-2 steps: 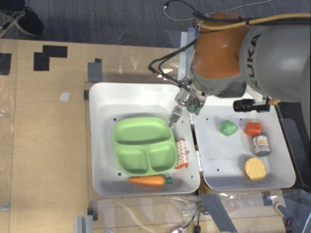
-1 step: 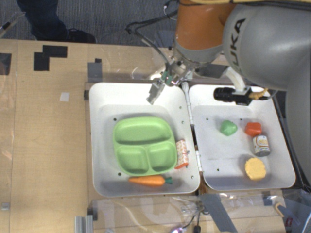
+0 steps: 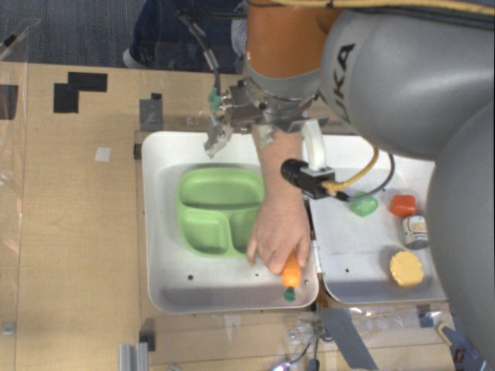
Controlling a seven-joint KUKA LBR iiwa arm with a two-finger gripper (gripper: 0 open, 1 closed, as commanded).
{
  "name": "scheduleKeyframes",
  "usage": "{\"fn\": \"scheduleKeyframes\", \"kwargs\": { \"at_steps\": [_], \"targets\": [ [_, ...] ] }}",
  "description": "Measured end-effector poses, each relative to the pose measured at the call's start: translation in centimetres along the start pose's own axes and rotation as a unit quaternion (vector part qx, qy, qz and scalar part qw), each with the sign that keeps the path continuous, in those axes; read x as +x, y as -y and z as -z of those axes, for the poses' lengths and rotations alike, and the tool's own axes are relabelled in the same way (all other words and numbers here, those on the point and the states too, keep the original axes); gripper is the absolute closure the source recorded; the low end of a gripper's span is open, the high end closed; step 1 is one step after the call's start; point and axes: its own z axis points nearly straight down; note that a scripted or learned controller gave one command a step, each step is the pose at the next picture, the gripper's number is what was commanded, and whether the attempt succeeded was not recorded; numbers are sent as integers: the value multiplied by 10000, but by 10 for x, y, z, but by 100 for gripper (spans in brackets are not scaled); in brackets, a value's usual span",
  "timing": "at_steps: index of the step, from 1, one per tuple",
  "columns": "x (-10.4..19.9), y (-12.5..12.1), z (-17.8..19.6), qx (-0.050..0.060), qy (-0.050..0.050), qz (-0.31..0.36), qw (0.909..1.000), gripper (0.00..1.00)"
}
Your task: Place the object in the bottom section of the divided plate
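- The wooden surface (image 3: 77,230) is shown from above, carrying two shallow white bins side by side: the left bin (image 3: 162,284) and the right bin (image 3: 348,284).
- A green divided plate (image 3: 213,211) is seen lying in the left bin, with one broad compartment along its upper side and smaller compartments below.
- The grey arm (image 3: 402,76), with its orange band (image 3: 282,33), is seen reaching in from the right and over the left bin.
- A flesh-coloured, hand-shaped gripper, the hand (image 3: 277,242), is seen lowered over the lower right edge of the plate.
- A toy carrot (image 3: 291,277), orange with a green tip, is seen at the fingertips of the hand, on the bin floor just off the plate's lower right corner. Whether it is gripped cannot be told, nor how far the hand is closed.
- In the right bin are seen a small green object (image 3: 363,205), a red object (image 3: 402,205), a small jar (image 3: 415,231) and a round yellow object (image 3: 406,268).
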Motion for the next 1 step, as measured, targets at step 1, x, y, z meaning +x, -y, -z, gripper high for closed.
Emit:
{"fn": "scheduleKeyframes", "kwargs": {
  "at_steps": [1],
  "targets": [
    [10, 7, 41, -65, 12, 711, 9974, 0]
  ]
}}
